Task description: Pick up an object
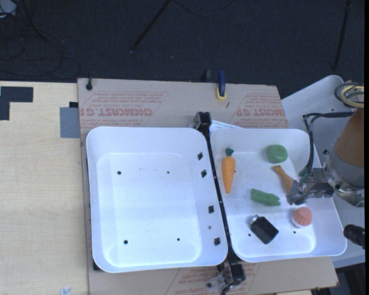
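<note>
The right bin (237, 251) holds several small objects. An orange carrot with a green top (228, 171) lies near its left wall. A round green piece (277, 153) sits at the back, and a long green piece (265, 196) lies in the middle. A black block (264, 230) rests near the front, with a red-orange round piece (302, 217) to its right. A thin brown stick (283, 177) lies slanted beside the gripper. My gripper (297, 194) hangs low over the bin's right side, just right of the long green piece and above the red-orange piece.
The left bin (111, 165) stands beside the right one, with a black clip strip (212, 189) along the shared wall. Both bins rest on a cardboard sheet (141, 106). The arm's grey body and orange band (357, 140) fill the right edge.
</note>
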Controlling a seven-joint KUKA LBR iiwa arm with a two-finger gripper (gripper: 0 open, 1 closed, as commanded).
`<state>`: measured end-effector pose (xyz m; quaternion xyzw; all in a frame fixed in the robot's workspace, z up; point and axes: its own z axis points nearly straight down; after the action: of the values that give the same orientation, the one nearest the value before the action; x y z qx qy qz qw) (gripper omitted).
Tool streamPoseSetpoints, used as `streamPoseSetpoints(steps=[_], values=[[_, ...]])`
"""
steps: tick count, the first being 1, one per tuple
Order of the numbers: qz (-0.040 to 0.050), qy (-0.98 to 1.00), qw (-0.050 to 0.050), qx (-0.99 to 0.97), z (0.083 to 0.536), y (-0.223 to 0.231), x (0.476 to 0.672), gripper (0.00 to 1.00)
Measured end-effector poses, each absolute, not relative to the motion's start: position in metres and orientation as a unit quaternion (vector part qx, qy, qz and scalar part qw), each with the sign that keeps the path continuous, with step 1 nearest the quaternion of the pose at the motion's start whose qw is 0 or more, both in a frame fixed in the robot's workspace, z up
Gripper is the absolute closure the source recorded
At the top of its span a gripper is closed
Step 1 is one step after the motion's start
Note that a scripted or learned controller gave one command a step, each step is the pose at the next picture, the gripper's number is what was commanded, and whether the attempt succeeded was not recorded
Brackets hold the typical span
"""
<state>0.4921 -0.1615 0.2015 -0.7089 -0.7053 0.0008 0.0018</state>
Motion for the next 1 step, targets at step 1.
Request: streamPoseSetpoints(steps=[1], values=[[-0.0004,-0.706,-0.005,-0.708,0.2935,-0.2169,0.4832,1.0]])
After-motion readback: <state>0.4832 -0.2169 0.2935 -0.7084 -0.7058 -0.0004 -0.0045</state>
